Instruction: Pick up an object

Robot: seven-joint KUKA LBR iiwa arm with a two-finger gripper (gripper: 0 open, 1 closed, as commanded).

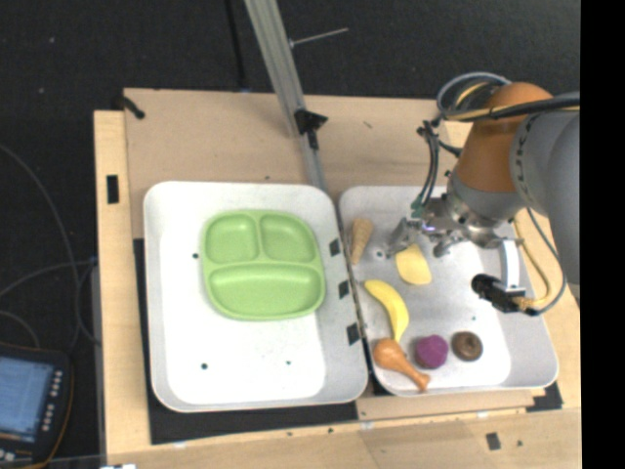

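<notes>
My gripper [420, 243] hangs low over the right bin [527, 360], at its back middle, under the grey wrist with the orange band. Its two fingers stand apart, open, with nothing gripped between them. A pale yellow lemon-like piece [415, 267] lies directly in front of the fingertips, touching or nearly touching them. A banana [389, 307] lies a little nearer the front. A tan cone [360, 235] rests by the bin's left wall.
At the right bin's front lie an orange drumstick-shaped toy [399, 360], a purple ball-like piece [431, 351] and a brown ring [468, 345]. The left bin [176, 360] holds a green divided plate [264, 266]. A slanted metal pole [283, 66] rises behind the bins.
</notes>
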